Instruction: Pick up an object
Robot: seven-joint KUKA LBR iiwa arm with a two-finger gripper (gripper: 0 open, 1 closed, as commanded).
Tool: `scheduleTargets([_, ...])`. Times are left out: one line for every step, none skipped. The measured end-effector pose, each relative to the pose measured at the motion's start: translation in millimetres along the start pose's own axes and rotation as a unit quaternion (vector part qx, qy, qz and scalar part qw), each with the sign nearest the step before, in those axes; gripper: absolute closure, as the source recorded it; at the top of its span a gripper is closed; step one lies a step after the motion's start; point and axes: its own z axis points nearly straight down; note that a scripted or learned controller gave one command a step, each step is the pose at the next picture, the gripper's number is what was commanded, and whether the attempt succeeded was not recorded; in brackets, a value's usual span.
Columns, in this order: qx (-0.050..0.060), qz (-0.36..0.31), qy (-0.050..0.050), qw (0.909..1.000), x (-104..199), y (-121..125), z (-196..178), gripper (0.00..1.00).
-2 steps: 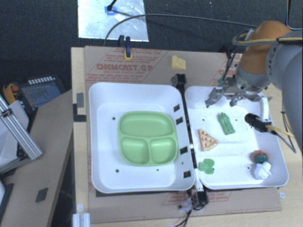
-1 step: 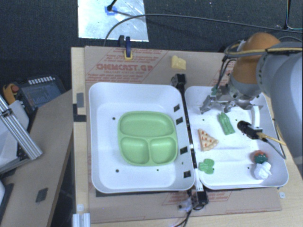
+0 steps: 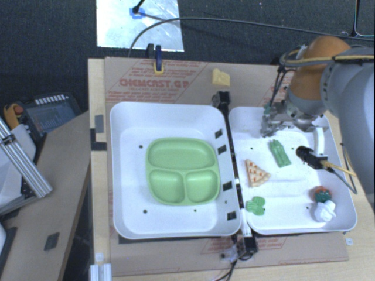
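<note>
Seemingly cardboard underlies bins; gripper over right.

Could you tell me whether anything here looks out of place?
Yes: a small yellow block lies on the cardboard behind the left bin and right bin, outside both, while the pizza slice toy sits inside the right one. Nothing looks spilled or damaged.

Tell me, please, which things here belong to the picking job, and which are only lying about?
For the job, near the hand, in the right bin:
green stick, pizza slice, small green toy, red and white toy.

Probably just lying about:
green plate in the left bin, yellow block, blue clamp, control pad.
</note>
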Motion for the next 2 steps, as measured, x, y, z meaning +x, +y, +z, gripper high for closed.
scheduleTargets([-0.001,0.001,0.0,1.0,3.2,4.7,-64.7,1.0])
scheduleTargets([-0.001,0.002,0.0,1.0,-5.2,7.8,-125.9,1.0])
